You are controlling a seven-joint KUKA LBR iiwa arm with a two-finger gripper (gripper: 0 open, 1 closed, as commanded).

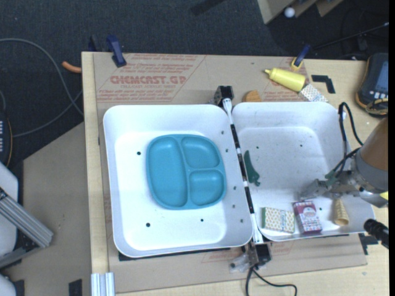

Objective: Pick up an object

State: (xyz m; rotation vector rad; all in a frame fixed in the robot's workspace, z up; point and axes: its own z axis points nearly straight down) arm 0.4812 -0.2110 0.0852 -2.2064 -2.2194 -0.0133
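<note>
While the grey arm point(374, 159) reaches in from the right edge of the camera view, its claw point(327, 187) hangs low over the right bin point(278, 128), near that bin's right wall and toward its front. The metal parts there are small and blurred, so whether the claw is released or clenched cannot be told, and nothing can be seen between its tips.

Along the front of the right bin lie three small things in a row: a pale yellow-and-green packet point(278, 219) at the left, a dark red packet point(307, 217) just beside it, and a tan cone-shaped piece point(340, 212) farther right, below the claw. The red packet lies just in front of the claw, apart from it as far as can be judged. A dark green strip point(250, 168) rests against the bin's left wall, next to the divide between the bins.

The left bin point(123, 184) holds a blue compartment tray point(184, 170), lying flat near its middle, with one long section at the left and two smaller ones at the right.

Behind the bins, on the table point(154, 79), a yellow bottle-like object point(286, 78) lies on its side, with a small orange-brown piece point(251, 95) near it at the back rim of the right bin.
</note>
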